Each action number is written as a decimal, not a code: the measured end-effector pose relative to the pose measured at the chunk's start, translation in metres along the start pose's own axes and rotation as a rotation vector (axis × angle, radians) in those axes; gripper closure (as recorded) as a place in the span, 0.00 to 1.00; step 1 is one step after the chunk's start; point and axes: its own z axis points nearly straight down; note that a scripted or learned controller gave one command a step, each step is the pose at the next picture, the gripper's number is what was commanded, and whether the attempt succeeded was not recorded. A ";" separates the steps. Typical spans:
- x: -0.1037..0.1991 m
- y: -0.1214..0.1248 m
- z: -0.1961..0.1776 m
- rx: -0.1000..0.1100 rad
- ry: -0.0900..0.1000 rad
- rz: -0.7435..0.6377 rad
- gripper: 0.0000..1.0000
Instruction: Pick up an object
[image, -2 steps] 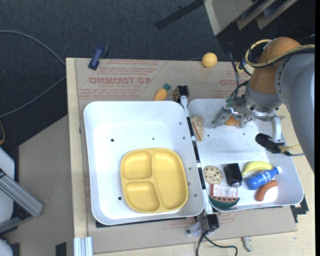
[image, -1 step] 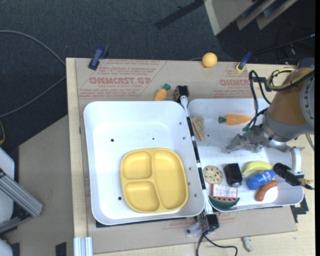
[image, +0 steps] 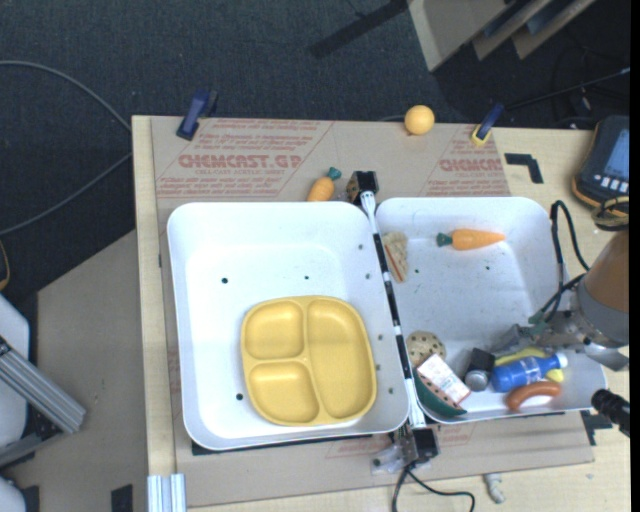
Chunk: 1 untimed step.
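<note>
The right bin (image: 455, 212) holds an orange carrot (image: 470, 239) near its far wall. A pile lies in its near right corner: a blue bottle (image: 522, 373), a yellow piece (image: 527, 355) just behind it, a red-orange sausage (image: 530, 397), a small white and red box (image: 442, 380), a speckled cookie (image: 424, 346) and a dark green bowl (image: 432, 403). My gripper (image: 548, 332) hangs low at the bin's right side, just above the yellow piece and the blue bottle. I see nothing lifted.
The left bin (image: 185, 300) carries a yellow divided plate (image: 308, 358). A tan wafer (image: 397, 257) lies by the wall between the bins. Behind the bins sit an orange ball (image: 419, 120) and a small orange toy (image: 322, 188). A black cable (image: 558, 240) runs along the right bin's edge.
</note>
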 end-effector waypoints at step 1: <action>0.001 0.001 -0.010 -0.003 -0.001 -0.001 1.00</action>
